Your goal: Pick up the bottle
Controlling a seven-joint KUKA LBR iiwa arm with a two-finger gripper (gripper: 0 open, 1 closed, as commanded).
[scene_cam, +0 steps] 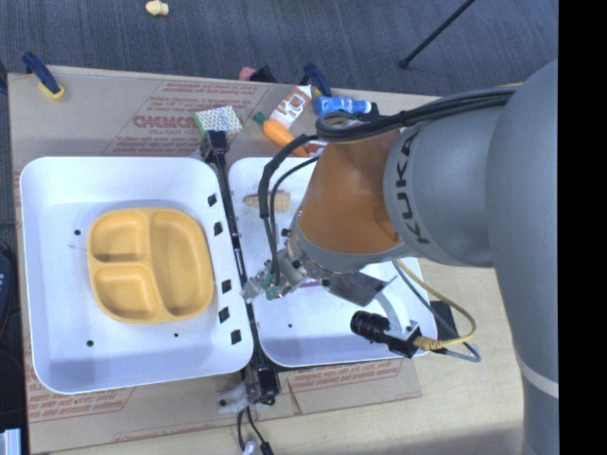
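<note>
Behind right bin (pixel 313 349), bottle (pixel 287 115)

The arm (pixel 474 188) enters from the right and bends down, so that its thick grey link and the orange band (pixel 346 197) lie above and to the right of the end effector (pixel 275 282). The wrist points downward and a little to the left. The end effector is mostly covered by the wrist. Black cables run from the arm along the band toward it.
</note>
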